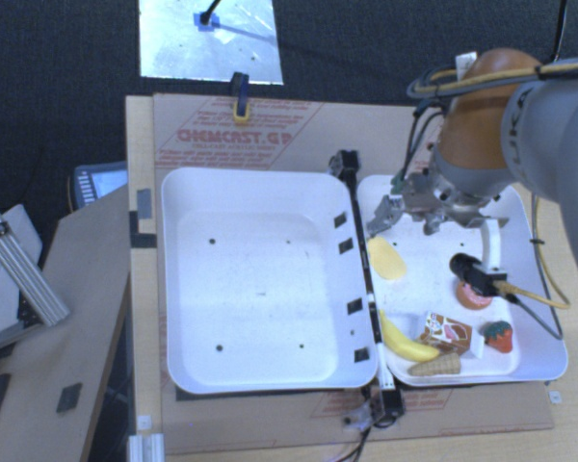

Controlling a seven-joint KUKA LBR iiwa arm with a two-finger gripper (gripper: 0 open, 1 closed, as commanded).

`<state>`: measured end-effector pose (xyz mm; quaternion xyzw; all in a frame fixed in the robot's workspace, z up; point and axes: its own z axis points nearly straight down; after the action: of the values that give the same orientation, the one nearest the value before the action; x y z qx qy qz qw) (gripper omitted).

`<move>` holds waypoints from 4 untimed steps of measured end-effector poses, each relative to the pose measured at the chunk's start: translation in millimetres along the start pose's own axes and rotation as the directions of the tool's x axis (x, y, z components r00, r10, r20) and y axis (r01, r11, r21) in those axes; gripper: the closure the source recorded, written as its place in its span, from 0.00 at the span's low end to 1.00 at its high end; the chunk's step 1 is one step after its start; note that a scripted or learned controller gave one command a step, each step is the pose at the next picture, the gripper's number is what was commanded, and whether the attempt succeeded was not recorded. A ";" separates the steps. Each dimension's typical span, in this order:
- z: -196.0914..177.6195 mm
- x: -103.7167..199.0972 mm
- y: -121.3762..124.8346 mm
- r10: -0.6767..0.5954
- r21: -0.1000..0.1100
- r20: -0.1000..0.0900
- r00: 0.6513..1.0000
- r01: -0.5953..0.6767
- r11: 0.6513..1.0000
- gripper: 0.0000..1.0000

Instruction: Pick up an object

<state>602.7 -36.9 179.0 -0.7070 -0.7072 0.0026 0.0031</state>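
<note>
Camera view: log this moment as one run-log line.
arm: over right bin | tool: near bin's left wall, above yellow disc | holding: nothing seen | in bin: banana, strawberry

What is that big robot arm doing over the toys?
The grey and orange arm reaches in over the right bin, where toy food lies: a banana, a yellow oval piece, a cone, a strawberry, a small carton and a round red piece. Its gripper hangs above the far end of that bin. It is meant to pick something up, but nothing looks lifted yet.
</note>
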 end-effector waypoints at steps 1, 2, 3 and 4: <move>-104.6 78.2 -14.7 -0.013 -0.020 -0.003 1.000 0.013 1.000 0.00; -109.2 72.7 -14.9 -0.008 -0.012 0.000 1.000 0.008 1.000 1.00; -84.6 167.5 -34.2 -0.013 -0.007 -0.003 1.000 0.013 1.000 1.00; -65.1 225.6 -19.3 -0.009 -0.010 -0.001 1.000 0.009 1.000 1.00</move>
<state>583.8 188.7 244.4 -0.7038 -0.7104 -0.0012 -0.0001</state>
